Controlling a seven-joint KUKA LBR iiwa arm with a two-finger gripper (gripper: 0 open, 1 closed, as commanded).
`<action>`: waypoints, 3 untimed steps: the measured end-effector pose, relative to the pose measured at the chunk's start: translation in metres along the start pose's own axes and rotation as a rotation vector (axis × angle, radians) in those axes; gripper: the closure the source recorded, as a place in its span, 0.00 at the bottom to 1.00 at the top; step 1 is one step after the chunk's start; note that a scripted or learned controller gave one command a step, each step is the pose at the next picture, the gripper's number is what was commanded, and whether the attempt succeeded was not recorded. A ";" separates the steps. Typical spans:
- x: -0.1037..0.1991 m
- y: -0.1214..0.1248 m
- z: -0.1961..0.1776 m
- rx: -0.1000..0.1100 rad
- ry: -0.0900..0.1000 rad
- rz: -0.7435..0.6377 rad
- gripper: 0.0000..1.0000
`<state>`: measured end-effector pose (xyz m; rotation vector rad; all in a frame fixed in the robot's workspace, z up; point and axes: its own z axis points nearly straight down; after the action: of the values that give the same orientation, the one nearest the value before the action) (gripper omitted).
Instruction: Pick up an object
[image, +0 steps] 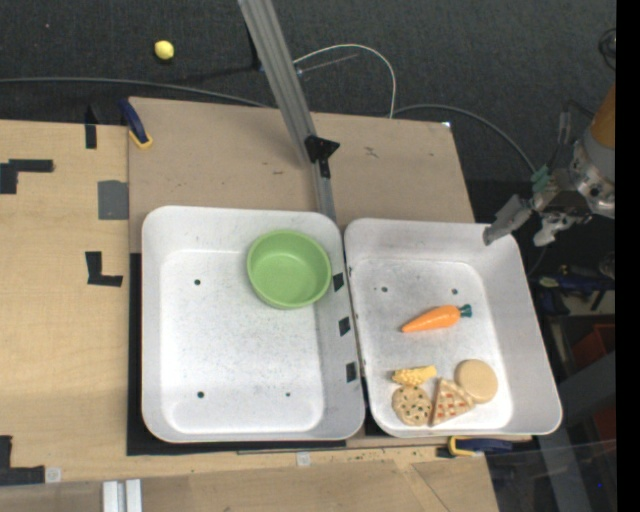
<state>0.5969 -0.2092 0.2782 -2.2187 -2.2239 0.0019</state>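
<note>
Hovering hand (522, 222) at right bin's (500, 250) far corner, carrot (432, 319) well apart

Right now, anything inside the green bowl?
The round green plastic bowl in the left white bin shows a bare green inside. The bin floor under it is covered.

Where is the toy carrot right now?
The carrot lies in the right bin, near its middle, above the little pile of food toys at the bin's lower edge.
</note>
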 end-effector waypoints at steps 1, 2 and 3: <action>0.000 0.000 0.000 0.000 0.000 0.000 0.00; 0.010 0.001 0.050 0.005 0.002 0.000 0.00; 0.011 0.001 0.094 0.005 0.001 0.000 0.00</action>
<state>0.5978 -0.1985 0.1844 -2.2163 -2.2204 0.0062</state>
